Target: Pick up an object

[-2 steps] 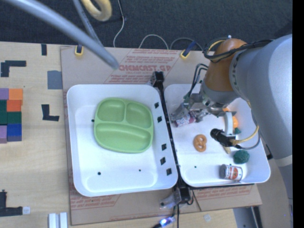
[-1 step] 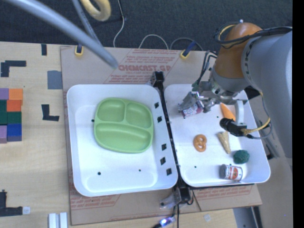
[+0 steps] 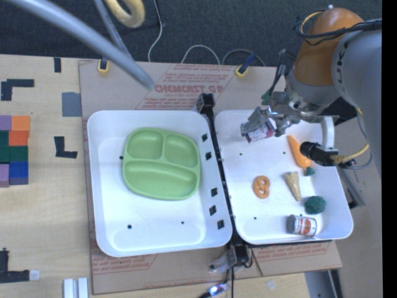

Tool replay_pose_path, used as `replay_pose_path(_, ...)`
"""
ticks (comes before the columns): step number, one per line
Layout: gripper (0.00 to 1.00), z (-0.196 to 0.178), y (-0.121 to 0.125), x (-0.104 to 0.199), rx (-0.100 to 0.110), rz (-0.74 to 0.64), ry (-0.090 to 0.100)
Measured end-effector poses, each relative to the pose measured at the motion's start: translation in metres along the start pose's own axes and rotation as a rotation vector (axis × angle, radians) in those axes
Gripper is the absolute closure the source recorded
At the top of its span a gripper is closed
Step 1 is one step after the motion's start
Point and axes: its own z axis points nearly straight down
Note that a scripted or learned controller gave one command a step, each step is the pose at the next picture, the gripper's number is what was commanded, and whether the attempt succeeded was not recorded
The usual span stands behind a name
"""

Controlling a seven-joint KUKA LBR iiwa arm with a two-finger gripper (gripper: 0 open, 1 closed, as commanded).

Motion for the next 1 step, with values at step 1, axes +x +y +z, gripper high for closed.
replay_pose_path(1,1.00,-0.0163,0.0000,0.0004,0.003,0.000,0.001)
